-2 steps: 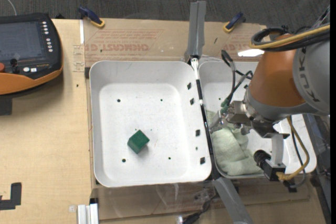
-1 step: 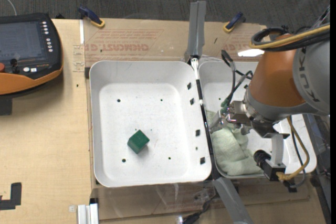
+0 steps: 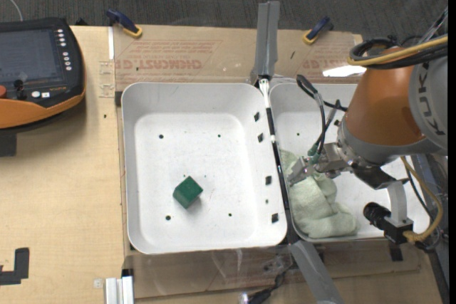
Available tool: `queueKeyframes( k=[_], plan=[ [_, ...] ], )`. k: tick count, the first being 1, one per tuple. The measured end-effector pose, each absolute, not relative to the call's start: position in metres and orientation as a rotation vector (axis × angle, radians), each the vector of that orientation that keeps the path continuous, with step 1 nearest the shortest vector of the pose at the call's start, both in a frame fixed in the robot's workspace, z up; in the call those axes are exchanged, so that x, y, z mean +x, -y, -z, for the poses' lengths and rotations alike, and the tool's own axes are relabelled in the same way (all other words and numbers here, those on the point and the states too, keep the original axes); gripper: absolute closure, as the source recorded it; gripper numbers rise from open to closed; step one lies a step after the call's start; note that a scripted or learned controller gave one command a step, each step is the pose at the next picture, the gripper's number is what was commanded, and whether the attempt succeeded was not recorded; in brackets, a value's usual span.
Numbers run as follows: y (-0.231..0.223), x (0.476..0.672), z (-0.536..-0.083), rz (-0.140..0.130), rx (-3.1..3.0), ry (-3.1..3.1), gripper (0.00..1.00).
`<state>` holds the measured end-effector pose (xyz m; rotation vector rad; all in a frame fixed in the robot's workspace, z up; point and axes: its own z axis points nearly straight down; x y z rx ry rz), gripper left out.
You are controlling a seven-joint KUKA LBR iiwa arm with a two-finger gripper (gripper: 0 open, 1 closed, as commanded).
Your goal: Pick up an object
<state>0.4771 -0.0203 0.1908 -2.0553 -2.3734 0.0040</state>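
Observation:
A small green cube point(image 3: 188, 192) lies in the left white bin point(image 3: 142, 153), toward its front. A crumpled pale green cloth point(image 3: 319, 206) fills the front left corner of the right bin point(image 3: 299, 114). My gripper point(image 3: 312, 164) hangs low over the upper edge of that cloth, under the arm's orange band point(image 3: 381, 107). The wrist and cables hide much of the gripper's tip, and I cannot tell whether it touches the cloth.
A teach pendant point(image 3: 35, 75) rests on the bench at far left. Two blue-and-orange clamps point(image 3: 125, 23) point(image 3: 318, 28) hold the cardboard at the back. A grey metal bar point(image 3: 267, 39) stands between the bins at the rear.

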Motion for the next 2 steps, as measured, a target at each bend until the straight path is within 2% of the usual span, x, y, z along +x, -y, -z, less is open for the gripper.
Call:
queueKeyframes(
  k=[1, 2],
  plan=[
    [0.021, 0.519, -0.191, -0.002, -1.662, 2.666, 0.00],
    [-0.062, 0.614, -0.191, -0.001, -1.561, 2.727, 0.00]
  ],
)
